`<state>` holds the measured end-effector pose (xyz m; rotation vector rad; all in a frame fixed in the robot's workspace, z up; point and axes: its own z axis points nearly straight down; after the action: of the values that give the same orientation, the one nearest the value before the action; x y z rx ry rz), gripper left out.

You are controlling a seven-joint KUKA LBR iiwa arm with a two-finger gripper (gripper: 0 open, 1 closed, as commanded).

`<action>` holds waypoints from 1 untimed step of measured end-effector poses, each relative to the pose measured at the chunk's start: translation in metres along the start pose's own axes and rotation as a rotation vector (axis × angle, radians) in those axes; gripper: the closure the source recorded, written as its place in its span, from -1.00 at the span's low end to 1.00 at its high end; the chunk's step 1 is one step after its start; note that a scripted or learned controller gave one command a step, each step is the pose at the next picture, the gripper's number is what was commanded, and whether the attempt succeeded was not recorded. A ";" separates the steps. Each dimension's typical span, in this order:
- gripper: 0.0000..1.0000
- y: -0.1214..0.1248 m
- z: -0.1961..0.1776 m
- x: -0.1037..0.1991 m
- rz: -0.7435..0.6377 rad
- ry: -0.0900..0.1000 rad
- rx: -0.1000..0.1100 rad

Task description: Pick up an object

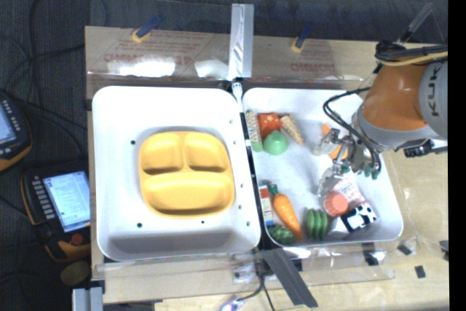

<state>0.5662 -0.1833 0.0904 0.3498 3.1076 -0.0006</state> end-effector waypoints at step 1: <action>-1.00 0.025 0.001 -0.036 0.001 0.000 0.001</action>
<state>0.6064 -0.1670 0.0900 0.3519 3.1075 -0.0029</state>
